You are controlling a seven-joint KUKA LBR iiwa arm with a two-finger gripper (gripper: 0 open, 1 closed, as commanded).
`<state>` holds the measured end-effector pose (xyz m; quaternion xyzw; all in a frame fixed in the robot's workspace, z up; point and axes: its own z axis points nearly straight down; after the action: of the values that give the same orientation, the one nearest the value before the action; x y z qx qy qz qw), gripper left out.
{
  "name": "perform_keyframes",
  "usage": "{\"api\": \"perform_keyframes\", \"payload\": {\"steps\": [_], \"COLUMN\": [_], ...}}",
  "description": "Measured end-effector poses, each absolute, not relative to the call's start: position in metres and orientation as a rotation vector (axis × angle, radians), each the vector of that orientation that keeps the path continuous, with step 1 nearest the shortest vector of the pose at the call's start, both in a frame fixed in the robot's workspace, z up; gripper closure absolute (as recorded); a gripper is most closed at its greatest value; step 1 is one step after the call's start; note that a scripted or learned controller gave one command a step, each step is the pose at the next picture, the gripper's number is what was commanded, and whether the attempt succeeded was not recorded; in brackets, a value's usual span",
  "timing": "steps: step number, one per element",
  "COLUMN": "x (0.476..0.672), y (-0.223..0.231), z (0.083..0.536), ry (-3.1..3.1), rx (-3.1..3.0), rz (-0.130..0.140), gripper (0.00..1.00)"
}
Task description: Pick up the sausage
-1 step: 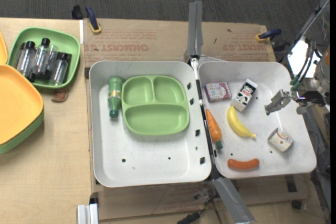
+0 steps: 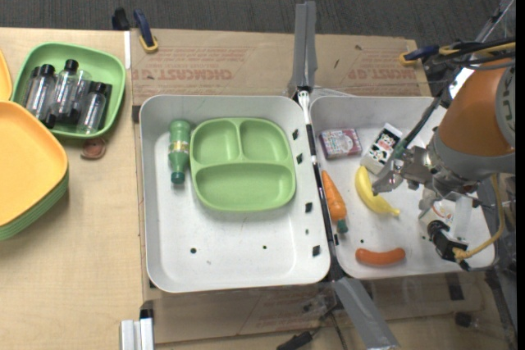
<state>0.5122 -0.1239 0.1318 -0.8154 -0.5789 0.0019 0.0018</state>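
Note:
The sausage is a short orange-red link lying flat near the front edge of the right bin. My gripper hangs over the middle of that bin, reaching in from the right, right above the upper end of a yellow banana. It stands well behind the sausage and apart from it. Nothing can be made out in its grasp.
An orange carrot lies along the right bin's left wall; a pink box and a white card sit at its back. The left bin holds a green divided plate and a green bottle. Orange plates and a green tray of bottles stand far left.

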Motion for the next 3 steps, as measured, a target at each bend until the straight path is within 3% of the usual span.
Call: {"api": "perform_keyframes", "payload": {"steps": [1, 2, 3], "x": [0.514, 0.506, 0.510], "y": [-0.094, -0.011, 0.002], "z": [0.126, 0.190, 0.190], "ry": [-1.793, -1.688, -2.202], "rx": [-2.576, -2.649, -2.237], "rz": [0.005, 0.006, 0.006], "gripper": [0.00, 0.00, 0.00]}}
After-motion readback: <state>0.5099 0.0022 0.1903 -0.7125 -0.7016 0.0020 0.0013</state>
